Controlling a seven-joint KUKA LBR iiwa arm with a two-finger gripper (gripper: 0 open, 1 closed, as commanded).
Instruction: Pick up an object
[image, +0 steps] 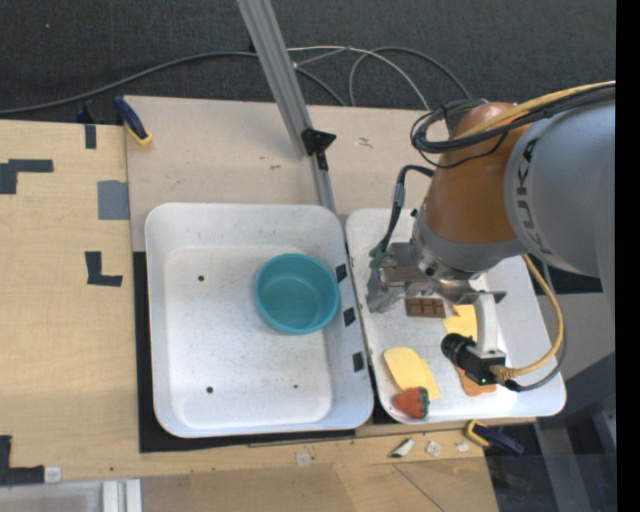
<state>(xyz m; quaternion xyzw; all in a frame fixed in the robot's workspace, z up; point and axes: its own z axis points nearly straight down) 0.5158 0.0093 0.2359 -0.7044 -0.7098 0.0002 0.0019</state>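
My gripper (384, 288) hangs low over the left side of the right bin (545, 400), under the orange wrist band. A small brown block (424, 308) lies just to its right, close to it. Nearer the front of that bin lie a pale yellow piece (408, 366) and a red strawberry-like item (408, 403). Another yellow piece (464, 322) and an orange item (477, 384) sit further right, partly hidden by the arm's black fitting. I see nothing held in the gripper.
A teal bowl (296, 292) stands in the left bin (200, 330), right of its middle. A slanted metal post (290, 100) rises behind the bins. Cables trail across the back of the bench. The arm covers most of the right bin's far half.
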